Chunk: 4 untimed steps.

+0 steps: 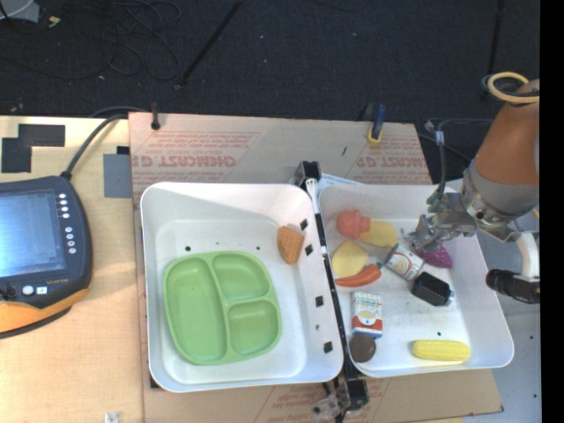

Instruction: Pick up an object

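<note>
Toy objects crowd the right bin (493, 324): a small can (404, 263) lies tilted near its middle, long axis running from upper left to lower right, just below the gripper (429, 234). Around it sit a purple piece (438, 256), a black block (431, 288), a red chili (358, 278), a pink toy (352, 224), a carton (367, 314) and a corn cob (441, 350). Whether the fingers are released or clenched I cannot tell. A green divided plate (223, 307) and an orange piece (290, 243) lie in the left bin (176, 210).
</note>
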Each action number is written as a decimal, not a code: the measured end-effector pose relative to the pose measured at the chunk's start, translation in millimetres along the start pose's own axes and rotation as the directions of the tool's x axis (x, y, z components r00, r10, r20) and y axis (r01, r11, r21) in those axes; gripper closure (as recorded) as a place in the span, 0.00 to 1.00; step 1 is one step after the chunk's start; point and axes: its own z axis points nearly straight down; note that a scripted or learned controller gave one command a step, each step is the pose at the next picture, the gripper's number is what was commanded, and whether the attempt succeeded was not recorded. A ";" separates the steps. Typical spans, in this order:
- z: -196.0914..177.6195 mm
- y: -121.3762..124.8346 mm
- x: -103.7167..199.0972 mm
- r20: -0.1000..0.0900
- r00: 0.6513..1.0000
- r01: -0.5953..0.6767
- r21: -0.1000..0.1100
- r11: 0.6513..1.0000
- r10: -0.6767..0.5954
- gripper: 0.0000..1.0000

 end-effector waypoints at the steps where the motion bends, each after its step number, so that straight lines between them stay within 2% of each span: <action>1: -7.8 2.7 -1.8 0.006 1.000 0.001 -0.012 1.000 -0.001 0.00; 2: 118.6 59.7 -7.8 0.003 1.000 0.001 -0.010 1.000 -0.001 0.00; 3: 78.4 74.6 -61.8 0.010 1.000 -0.003 -0.018 1.000 0.003 0.00; 4: 94.4 74.4 -57.5 0.006 1.000 0.004 -0.013 1.000 -0.004 0.00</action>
